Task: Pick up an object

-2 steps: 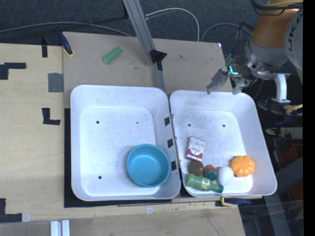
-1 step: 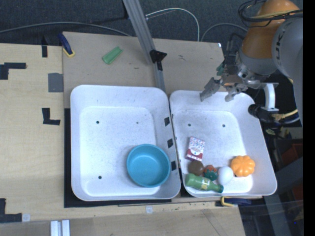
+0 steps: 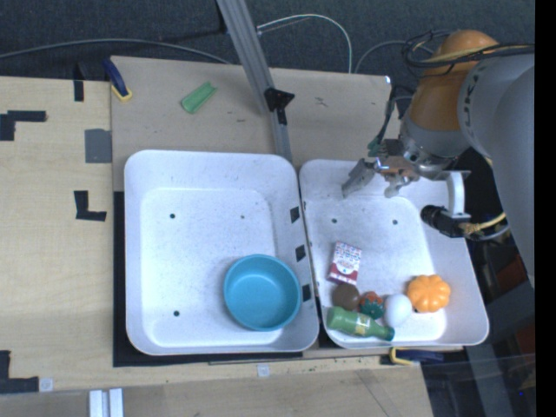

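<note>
I count two white bins (image 3: 148, 181), one blue bowl (image 3: 261, 291), one red-and-white carton (image 3: 346, 262), one green bottle (image 3: 358, 323), one orange pumpkin (image 3: 428, 292), one white egg (image 3: 398, 307).

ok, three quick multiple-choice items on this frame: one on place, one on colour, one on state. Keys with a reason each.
1. Where does the round blue plastic bowl sit?
A. left white bin
B. right white bin
C. bare bench

2. What colour is the small pumpkin-shaped toy?
A. purple
B. orange
C. black

3. How do the gripper's fingers stand?
A. shut on the bowl
B. shut on the red-and-white carton
C. spread, with nothing between them

Key:
1 A, it lies at the left white bin's near right corner.
2 B, it is orange, in the right white bin.
3 C, the fingers are splayed above bare bin floor.
</note>
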Tool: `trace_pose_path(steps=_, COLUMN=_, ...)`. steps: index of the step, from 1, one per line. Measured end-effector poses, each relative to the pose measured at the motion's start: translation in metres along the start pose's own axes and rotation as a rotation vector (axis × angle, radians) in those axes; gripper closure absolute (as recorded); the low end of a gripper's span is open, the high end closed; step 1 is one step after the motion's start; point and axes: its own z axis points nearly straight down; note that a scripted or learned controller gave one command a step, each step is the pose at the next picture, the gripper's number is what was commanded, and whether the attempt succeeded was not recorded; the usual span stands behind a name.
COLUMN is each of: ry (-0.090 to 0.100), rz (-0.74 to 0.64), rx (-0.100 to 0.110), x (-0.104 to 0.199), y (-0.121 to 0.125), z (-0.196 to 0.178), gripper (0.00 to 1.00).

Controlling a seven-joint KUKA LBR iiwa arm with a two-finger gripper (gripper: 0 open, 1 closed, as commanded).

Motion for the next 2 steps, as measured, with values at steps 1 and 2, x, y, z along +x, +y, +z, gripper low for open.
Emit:
trace_pose_path(steps=1, ry=0.0, rz=0.0, rx=0.0, x=0.001, y=-0.006, z=0.064, gripper=0.0)
trace_pose_path(steps=2, ry=0.0, rz=-0.002, rx=-0.005, x=0.002, y=-0.004, z=0.05, gripper=1.0)
